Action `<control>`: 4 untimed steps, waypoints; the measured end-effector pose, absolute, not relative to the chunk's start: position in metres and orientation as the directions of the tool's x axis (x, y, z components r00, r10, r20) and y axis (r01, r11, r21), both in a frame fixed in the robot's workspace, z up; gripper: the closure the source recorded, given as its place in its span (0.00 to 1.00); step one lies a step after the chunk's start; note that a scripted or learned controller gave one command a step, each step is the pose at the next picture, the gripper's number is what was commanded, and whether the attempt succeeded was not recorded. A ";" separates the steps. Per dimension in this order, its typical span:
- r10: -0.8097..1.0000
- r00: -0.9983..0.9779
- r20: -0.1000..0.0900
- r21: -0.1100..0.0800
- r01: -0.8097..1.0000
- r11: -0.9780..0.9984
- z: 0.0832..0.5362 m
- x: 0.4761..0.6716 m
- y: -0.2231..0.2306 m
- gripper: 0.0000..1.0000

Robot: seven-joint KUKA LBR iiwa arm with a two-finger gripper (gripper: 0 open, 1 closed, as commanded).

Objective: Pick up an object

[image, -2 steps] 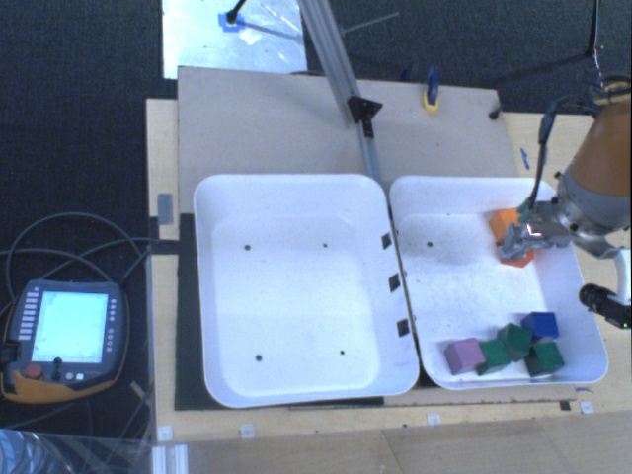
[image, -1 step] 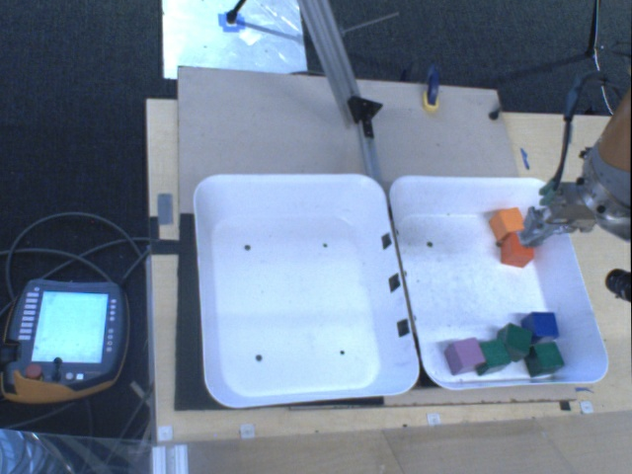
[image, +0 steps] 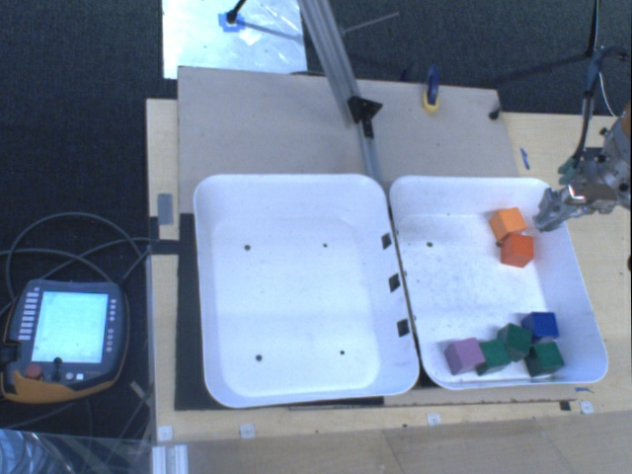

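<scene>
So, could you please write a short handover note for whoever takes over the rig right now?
Gripper: at the right bin's far right rim, beside the two orange blocks; nothing seen between its fingers.
Right bin: light orange block touching a darker orange block; near corner holds a pink block, three green blocks and a blue block, clustered.
Done: nothing lifted yet.
Left: grasp and lift one; the orange blocks look closest.

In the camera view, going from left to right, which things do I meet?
Teach pendant → left bin → pink block → orange block → blue block → gripper.
</scene>
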State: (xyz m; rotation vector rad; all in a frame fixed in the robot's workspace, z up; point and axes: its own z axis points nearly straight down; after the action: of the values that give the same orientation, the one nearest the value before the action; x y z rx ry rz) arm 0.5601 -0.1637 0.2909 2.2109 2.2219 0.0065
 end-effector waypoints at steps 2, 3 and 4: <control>1.000 -0.010 0.001 0.002 1.000 0.010 0.270 0.556 -0.060 1.00; 1.000 -0.011 0.003 0.001 1.000 0.011 0.254 0.557 0.001 1.00; 1.000 -0.009 0.002 0.000 1.000 0.009 0.246 0.556 0.043 1.00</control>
State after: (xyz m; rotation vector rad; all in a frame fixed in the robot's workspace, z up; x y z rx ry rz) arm 0.5562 0.0433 0.2463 2.2122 2.2326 0.0023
